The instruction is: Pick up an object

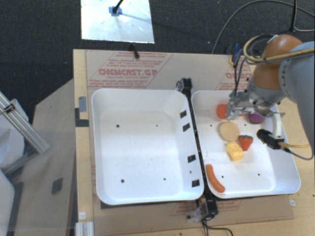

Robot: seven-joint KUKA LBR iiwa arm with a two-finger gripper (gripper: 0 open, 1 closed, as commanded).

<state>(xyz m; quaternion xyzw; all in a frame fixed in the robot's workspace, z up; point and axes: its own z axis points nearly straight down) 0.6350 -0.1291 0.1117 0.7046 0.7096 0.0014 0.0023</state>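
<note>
- We saw 2 shallow white bins side by side on the bench: the left bin (142, 151) and the right bin (275, 173).
- The grey arm (295, 73) reached in from the right, its orange band above the wrist, with the gripper (235, 111) low over the far part of the right bin.
- The gripper sat just beside an orange-red round object (221, 111), on that object's right; we could not tell whether they touched.
- We could not tell the state of the fingers from this view.
- A purple object (256, 117) lay partly hidden under the wrist.
- A tan disc (229, 131) lay near the gripper, toward us.
- A strawberry-like piece (245, 142) and a yellow piece (235, 152) lay close together below the disc.
- An orange sausage-shaped piece (214, 178) lay near the divider at the near-left of the right bin.
</note>
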